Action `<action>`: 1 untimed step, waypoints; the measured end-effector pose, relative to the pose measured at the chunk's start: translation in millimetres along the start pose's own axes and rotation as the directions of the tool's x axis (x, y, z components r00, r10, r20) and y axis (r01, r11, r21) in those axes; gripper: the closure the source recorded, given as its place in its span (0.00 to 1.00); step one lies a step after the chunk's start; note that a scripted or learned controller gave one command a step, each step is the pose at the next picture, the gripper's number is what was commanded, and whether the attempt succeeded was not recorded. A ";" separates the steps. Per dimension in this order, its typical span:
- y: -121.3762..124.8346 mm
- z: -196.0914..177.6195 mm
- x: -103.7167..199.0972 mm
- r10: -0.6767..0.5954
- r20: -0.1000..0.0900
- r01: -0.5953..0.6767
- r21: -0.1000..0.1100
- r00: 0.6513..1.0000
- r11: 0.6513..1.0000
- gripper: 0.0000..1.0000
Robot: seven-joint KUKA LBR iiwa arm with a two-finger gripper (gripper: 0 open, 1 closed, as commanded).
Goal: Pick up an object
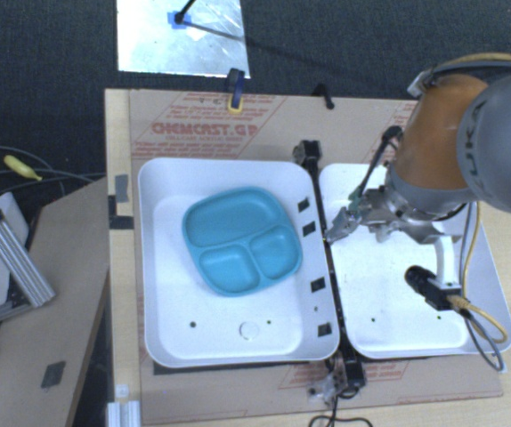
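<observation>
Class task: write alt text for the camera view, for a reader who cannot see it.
A blue divided plate lies in the left white bin. The grey and orange arm reaches from the right, its hand over the right bin near the divider.

The floor [42,52] is covered with a dark blue-grey carpet. A shiny silver sheet [184,25] lies on it at the top. The table [202,118] has a brown cardboard-like top with red print. At the left stands a slanted aluminium frame [6,247].
</observation>
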State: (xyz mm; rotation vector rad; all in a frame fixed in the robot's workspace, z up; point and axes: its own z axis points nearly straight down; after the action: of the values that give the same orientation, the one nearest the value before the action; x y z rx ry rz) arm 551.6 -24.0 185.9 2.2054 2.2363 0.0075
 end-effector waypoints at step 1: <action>-9.2 -158.0 57.6 0.001 -0.002 -0.001 -0.015 1.000 1.000 0.00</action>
State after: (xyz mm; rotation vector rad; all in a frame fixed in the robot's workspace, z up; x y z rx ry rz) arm 541.0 33.0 344.0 2.1998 2.2281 0.0265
